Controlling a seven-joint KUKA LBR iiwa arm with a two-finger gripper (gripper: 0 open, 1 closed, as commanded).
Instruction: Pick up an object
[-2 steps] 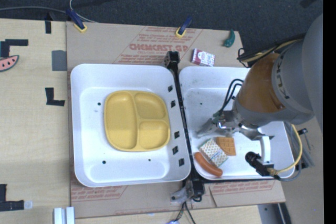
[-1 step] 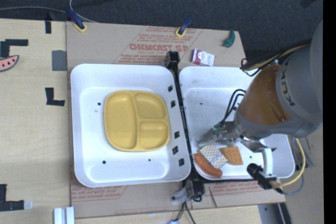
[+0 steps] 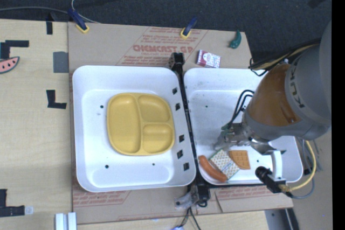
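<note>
1. Nearest my camera, I see the arm (image 3: pixel 294 97), grey with an orange band, reaching over the right bin (image 3: pixel 215 83).
2. Its gripper (image 3: pixel 233 137) sits low above the bin's front; I cannot tell its state.
3. Just below it lie a reddish-orange hot dog (image 3: pixel 211 168), a pale checkered square piece (image 3: pixel 224 163) and an orange cracker-like square (image 3: pixel 240 159), clustered together at the bin's front edge.
4. In the left bin (image 3: pixel 86 116) I see a yellow divided plate (image 3: pixel 141 123).

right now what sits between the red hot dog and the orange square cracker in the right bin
In the camera view, a pale checkered wafer-like piece lies between the hot dog and the cracker.
</note>
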